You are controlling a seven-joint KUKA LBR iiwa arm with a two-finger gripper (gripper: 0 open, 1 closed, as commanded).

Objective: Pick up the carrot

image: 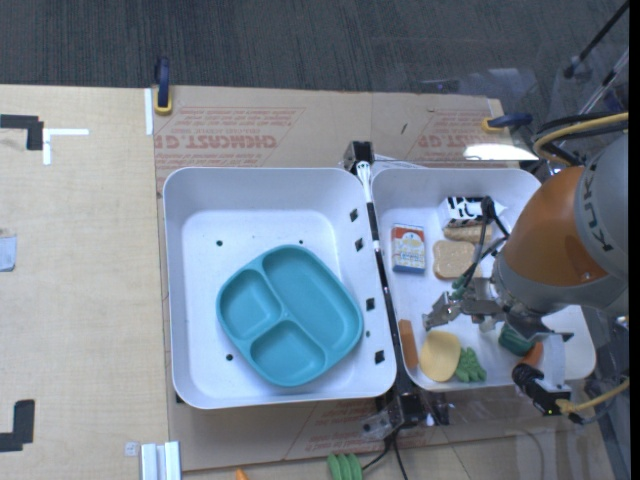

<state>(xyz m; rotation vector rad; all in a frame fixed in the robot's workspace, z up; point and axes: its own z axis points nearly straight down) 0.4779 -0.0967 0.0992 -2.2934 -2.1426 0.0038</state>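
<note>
camera view looks down at a slant on the bench, a pale wooden surface with brown cardboard under two shallow white bins side by side. next in size, the left bin holds a teal plate with three compartments, lying tilted near the bin's middle. the right bin is crowded with small food items. the grey arm, with its orange band, reaches in from the right and covers much of that bin's right half. its gripper hangs low over the bin's middle, just above a yellow rounded piece; the metal fingers look spread, with nothing seen between them, though the view is too small and dark there to be sure.

the carrot lies along the right bin's left wall, near its front, a slim orange stick just left of the yellow piece and apart from the gripper. a small carton sits further back. a slice of bread lies beside it. a green leafy toy rests at the front, touching the yellow piece.
</note>
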